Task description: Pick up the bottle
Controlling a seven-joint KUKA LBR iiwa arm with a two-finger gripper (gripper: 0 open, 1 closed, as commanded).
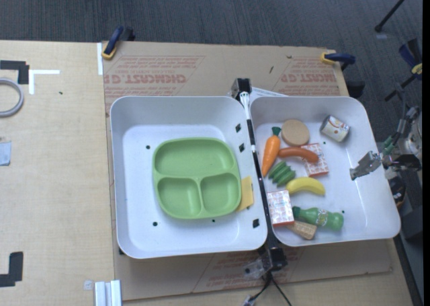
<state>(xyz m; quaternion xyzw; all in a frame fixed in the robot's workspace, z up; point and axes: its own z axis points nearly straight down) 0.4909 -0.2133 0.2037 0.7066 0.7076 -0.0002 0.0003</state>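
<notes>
Green bottle [318, 217] lies on its side near the right bin's [376, 220] front wall, touching a small cracker [304, 231], below the banana [307, 185]. Gripper [366, 164] hovers near the right rim, grasping nothing; its opening I cannot tell. Best approach: descend squarely across the bottle's body.

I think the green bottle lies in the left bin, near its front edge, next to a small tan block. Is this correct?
Not quite. The green bottle lies in the right bin, not the left one. The rest holds: in the camera view it rests on its side near that bin's front edge, with the small tan block just beside it. The left bin holds the green divided plate.
</notes>
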